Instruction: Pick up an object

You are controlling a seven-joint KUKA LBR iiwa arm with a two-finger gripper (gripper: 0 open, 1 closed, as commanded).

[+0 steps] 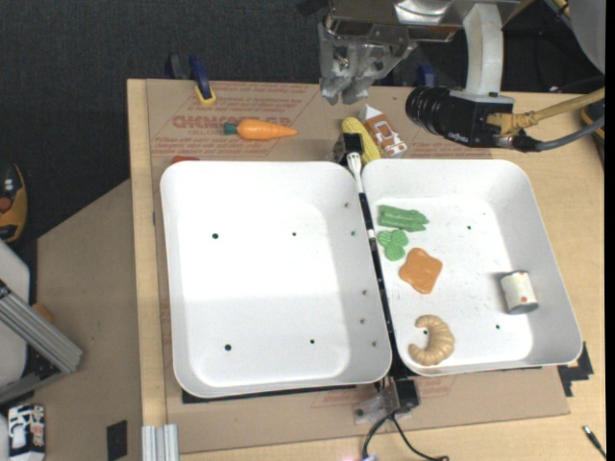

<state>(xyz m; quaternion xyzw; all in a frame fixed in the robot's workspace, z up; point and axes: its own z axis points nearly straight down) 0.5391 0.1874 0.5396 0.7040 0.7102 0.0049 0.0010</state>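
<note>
Arm parked high at far edge, gripper [348, 83] hanging over bench behind bins, fingers too blurry, can't tell spread or pressed. Right bin [538, 219] has green pods [401, 218], orange chunk [420, 270], croissant [431, 340], small can [519, 291]. Carrot [261, 131] on far bench.

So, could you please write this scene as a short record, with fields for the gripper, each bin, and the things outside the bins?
gripper: above the bench behind the bins, nothing seen between its fingers
right bin: green pea pod, orange piece, croissant, small white cylinder
left bin: white, no objects seen
outside bins: carrot, corn
</note>
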